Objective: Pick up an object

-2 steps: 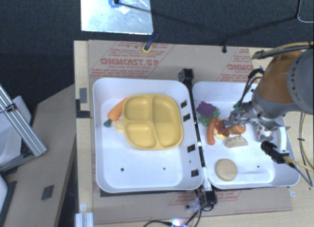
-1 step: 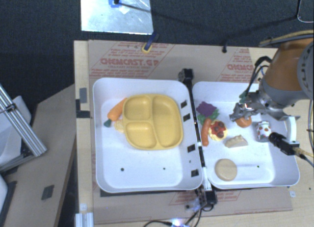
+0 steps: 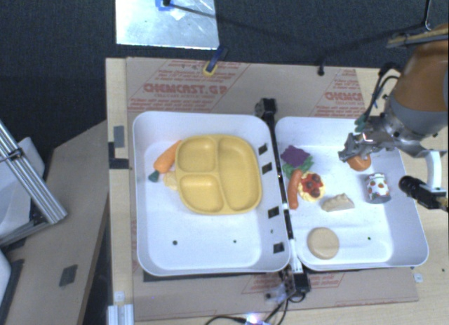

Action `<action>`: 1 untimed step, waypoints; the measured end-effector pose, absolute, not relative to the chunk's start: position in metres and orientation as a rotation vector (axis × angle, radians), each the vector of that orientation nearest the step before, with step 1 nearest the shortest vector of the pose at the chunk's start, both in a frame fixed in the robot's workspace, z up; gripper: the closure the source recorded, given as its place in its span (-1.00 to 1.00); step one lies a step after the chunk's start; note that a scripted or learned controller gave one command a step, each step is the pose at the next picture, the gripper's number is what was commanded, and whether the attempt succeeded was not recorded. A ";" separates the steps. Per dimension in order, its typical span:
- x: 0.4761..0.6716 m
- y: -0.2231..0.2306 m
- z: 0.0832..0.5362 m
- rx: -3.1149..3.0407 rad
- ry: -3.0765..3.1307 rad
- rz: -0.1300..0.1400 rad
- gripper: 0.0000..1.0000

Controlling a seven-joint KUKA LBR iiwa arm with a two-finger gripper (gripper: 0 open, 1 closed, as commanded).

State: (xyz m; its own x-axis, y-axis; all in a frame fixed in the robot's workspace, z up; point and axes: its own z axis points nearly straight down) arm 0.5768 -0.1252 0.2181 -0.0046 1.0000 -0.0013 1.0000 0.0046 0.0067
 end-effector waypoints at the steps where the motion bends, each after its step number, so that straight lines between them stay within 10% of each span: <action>1: 0.562 -0.072 0.232 2.211 2.232 0.004 1.00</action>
State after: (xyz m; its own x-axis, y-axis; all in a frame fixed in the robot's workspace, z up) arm 0.5625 -0.0720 0.2317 -0.0094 1.0000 0.0023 1.0000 0.0094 0.0016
